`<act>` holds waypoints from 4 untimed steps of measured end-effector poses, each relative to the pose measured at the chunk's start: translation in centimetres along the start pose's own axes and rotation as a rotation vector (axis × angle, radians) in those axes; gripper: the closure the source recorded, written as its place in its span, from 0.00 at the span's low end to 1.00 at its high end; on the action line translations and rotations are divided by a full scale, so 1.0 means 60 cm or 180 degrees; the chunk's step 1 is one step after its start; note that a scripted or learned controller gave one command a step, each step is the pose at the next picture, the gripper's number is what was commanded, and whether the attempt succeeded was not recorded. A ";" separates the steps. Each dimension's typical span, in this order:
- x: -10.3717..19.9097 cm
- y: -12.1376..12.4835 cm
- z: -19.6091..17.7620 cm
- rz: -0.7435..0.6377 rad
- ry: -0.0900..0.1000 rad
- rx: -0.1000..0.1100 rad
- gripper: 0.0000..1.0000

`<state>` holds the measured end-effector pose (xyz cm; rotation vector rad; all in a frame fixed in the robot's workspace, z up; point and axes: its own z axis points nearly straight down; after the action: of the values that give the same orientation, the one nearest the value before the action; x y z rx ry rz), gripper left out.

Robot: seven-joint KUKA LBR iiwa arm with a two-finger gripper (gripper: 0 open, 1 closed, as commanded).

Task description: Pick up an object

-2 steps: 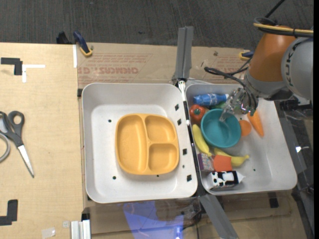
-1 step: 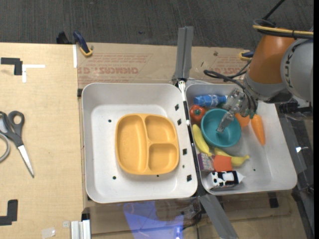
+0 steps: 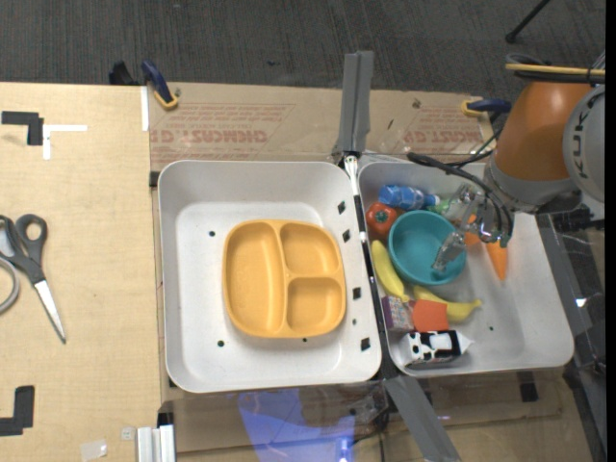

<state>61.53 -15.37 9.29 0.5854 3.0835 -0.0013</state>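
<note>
Arm reaches in from the right, gripper (image 3: 452, 250) lowered into the right bin (image 3: 539, 340), its tip over the near-right rim of the teal bowl (image 3: 424, 243). Fingers are lost in glare and cable clutter; cannot tell how far open the claw is, nor whether anything sits between them. Nothing visibly lifted.

Step in hand, as I judge it: closing on something at the bowl's edge. The rim looks the likeliest target. To do it well, one finger should go inside the wall and one outside, squarely, then lift straight up. The bowl is crowded by neighbours, so a slanted pull may drag them.

Right bin contents: teal bowl near the middle; banana (image 3: 387, 269) lying along its left side, touching; red ball-like thing (image 3: 381, 218) at upper left; blue crumpled item (image 3: 401, 196) at the top; carrot (image 3: 498, 257) just right of the gripper; second yellow piece (image 3: 457, 308) below the bowl; black-and-white toy (image 3: 433, 346) at the near edge.

Left bin (image 3: 188, 287): one yellow divided plate (image 3: 285, 278), three compartments, lying flat at the centre.
</note>
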 end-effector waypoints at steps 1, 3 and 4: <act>-0.003 0.002 -0.018 -0.0011 -0.0022 0.0000 1.00; 0.153 -0.036 -0.019 0.0229 -0.0094 -0.0013 1.00; 0.120 0.055 -0.009 0.0661 -0.0040 -0.0001 1.00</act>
<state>56.03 -9.68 9.79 0.8984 2.9944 -0.0041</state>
